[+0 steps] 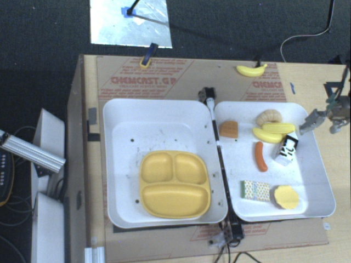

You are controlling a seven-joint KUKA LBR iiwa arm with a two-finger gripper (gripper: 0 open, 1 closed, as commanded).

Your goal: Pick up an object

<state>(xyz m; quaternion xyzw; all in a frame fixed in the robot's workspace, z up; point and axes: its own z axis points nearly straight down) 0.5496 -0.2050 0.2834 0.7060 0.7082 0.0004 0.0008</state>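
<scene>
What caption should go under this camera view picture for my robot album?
Robot claw hovers by the right bin of toy food, beside the yellow tray in the left bin.

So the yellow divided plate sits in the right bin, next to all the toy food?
Not quite. The camera view shows the yellow divided plate in the left bin. The toy food, such as the banana and sausage, lies in the right bin beside it.

Red print "CHEMCAST GP" on brown protective sheet (164,73) behind bins; repeated partly at right, elsewhere unreadable.
</scene>
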